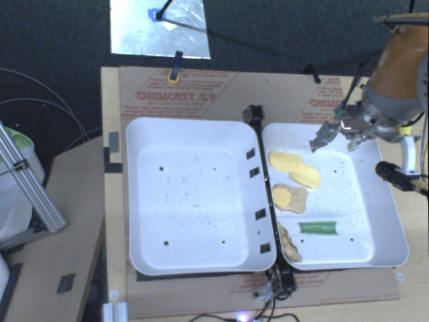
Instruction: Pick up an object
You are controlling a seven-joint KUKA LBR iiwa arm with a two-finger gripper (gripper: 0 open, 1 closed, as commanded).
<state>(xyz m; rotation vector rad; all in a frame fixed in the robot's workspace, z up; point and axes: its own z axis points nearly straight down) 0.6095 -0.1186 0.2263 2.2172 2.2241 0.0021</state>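
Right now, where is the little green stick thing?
The flat green stick lies in the right white bin, near its front edge, just below the tan bread-shaped piece.

Two shallow white plastic bins: left bin (191,129) speckled with dark flecks, right bin (375,200) plain. Pale yellow flat pieces (295,168), tan bread-like slice (289,198), green oblong stick (318,228). Grey arm with orange band (401,56). Brown cardboard (221,89) printed in red lettering.

yellow pieces (295,168), tan piece (289,198), green stick (318,228), right bin (375,206)
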